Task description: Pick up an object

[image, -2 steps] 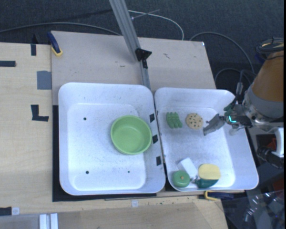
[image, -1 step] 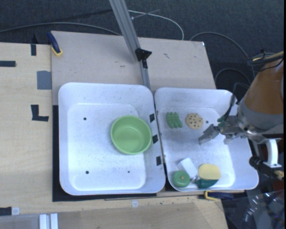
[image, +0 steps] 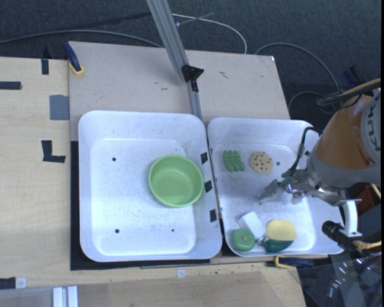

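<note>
Two white bins are sitting side by side on the bench, and the tool is hanging low inside the right bin, reaching in from the right on the grey arm with its orange band. Tool fingers are pointing left and slightly down, and nothing is showing between them; how far apart they are standing is too blurred to read, so cannot tell. Just up and left of the tool a round tan cookie with dark spots is lying flat on the bin floor, apart from the tool. Further left of that, a small green ridged piece is lying beside the cookie, not touching it. Below the tool, near the bin's front wall, a small white block is lying tilted, a round green item with a red spot is sitting just below it, and a yellow rounded item is sitting just right of both, on something dark teal. These are clustering close together, contact between them unclear. Far left of the tool, across the divider, a light green bowl is sitting upright in the left bin. Up and left of the tool, a grey pole is crossing the bench.
</note>
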Controlling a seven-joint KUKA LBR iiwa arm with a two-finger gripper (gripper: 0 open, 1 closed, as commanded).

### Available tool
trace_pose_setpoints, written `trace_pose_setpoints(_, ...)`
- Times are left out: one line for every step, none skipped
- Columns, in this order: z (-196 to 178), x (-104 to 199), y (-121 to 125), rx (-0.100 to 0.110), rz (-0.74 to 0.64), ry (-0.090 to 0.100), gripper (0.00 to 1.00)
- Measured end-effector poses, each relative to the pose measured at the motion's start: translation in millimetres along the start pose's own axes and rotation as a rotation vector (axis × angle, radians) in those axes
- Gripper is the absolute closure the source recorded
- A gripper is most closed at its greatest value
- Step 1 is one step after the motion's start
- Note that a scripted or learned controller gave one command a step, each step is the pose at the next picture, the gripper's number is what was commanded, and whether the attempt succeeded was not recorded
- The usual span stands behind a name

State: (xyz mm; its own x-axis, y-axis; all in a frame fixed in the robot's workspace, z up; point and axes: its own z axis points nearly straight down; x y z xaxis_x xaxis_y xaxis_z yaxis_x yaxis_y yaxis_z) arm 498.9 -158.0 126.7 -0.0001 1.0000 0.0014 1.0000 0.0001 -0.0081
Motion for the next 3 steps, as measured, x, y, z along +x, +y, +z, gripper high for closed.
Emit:
trace_pose_setpoints(38.5,0.1,0.4,-0.008,-0.001,-0.003,0.00)
trace_pose_setpoints(27.5,1.1,0.2,-0.005,-0.002,0.000,1.00)
trace_pose_setpoints(-30.8,10.1,1.5,-0.011,-0.002,-0.002,1.00)
